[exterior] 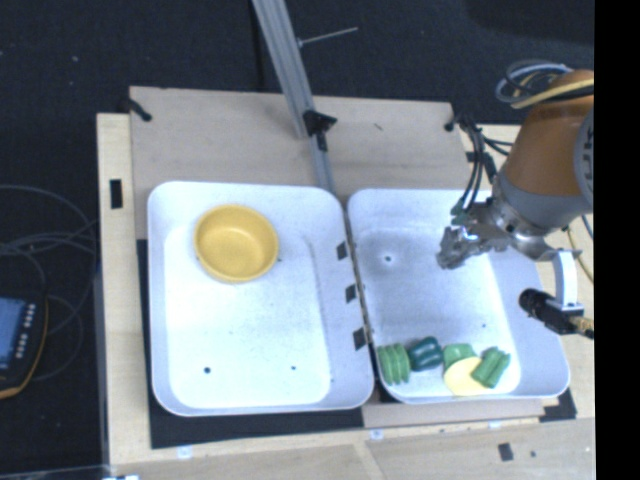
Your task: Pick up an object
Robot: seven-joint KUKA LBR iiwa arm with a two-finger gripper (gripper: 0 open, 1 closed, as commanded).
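Camera view: tool (455, 248) hangs over right bin (400, 218), apart from green pieces (425, 353).

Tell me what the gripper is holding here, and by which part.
Nothing visible: the two-finger gripper sits above bare floor of the right white bin, apart from the green and yellow pieces.

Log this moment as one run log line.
gripper: over right bin, holding nothing visible | small objects: right bin near edge | yellow bowl: left bin
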